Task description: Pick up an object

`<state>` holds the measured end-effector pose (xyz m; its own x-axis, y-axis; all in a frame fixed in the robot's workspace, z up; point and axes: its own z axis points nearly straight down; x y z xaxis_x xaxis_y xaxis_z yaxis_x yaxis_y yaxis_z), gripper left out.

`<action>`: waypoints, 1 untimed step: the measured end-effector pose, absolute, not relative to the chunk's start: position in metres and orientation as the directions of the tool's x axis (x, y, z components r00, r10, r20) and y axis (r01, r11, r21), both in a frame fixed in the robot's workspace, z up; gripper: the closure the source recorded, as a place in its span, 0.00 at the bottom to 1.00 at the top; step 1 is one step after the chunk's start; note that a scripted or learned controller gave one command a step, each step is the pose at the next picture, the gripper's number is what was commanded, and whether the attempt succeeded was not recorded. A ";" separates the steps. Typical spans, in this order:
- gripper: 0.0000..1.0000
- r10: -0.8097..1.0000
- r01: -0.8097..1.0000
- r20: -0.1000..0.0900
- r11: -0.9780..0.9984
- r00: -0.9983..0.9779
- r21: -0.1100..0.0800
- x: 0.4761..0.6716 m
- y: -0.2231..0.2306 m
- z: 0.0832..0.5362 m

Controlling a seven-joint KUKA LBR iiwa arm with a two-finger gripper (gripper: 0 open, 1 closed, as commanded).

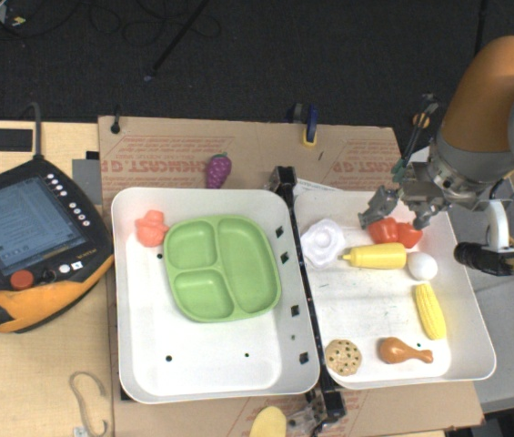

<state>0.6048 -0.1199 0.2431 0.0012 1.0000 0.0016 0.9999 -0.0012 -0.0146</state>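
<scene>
The end effector hangs spread above the red pepper in the right bin. Crowded by the yellow bottle, its fingers may slip off.

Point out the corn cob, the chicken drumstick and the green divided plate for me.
corn cob (429,309), camera view, middle of the yellow cob.
chicken drumstick (400,350), camera view, the brown meaty end.
green divided plate (236,309), camera view, the lower right rim.
</scene>
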 end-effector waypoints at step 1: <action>0.00 1.000 1.000 0.000 0.001 -0.001 -0.002 0.607 -0.120 0.251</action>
